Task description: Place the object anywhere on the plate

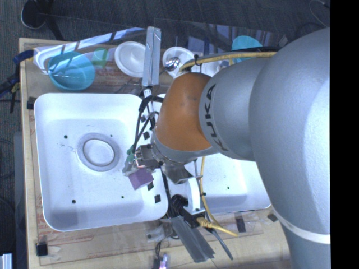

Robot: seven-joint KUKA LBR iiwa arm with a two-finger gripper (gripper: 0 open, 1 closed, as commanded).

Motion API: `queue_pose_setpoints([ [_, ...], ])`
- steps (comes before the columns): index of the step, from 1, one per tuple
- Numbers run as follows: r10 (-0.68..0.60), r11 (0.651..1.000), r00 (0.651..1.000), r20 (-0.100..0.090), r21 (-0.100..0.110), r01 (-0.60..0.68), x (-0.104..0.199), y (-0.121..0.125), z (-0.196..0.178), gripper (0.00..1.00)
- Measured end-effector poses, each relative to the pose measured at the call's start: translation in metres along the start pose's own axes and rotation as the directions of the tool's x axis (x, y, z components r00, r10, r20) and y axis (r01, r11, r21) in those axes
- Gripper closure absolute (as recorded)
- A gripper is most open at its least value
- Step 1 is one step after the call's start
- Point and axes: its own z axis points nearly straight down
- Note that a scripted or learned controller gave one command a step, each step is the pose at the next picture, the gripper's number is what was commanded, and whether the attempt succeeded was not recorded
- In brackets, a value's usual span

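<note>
While the end effector (136,164) hung just right of the plate (99,152) in the left bin (56,122), a purple object (141,178) sat beneath it; whether gripped, I could not tell. Carrying seemed underway; next, move left over the plate, then release.

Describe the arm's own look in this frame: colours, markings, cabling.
The arm is bulky and rounded, light grey, with an orange band above the wrist and dark KUKA lettering on the grey shell beside it. A yellow cable runs over its top; another yellow one trails below the wrist. Black wires hang beside the orange band. The gripper is a small grey metal assembly.
</note>
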Motion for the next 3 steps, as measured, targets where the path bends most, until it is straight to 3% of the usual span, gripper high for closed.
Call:
queue_pose_setpoints([
  [1, -0.057, 0.998, 0.998, 0.0, -0.004, 0.057, -0.05, 0.055, -0.046, 1.0],
  [2, -0.15, 0.989, 0.989, 0.002, 0.001, 0.15, 0.084, 0.073, 0.007, 1.0],
  [3, -0.189, 0.982, 0.982, 0.002, 0.0, 0.189, 0.1, 0.083, -0.004, 1.0],
])
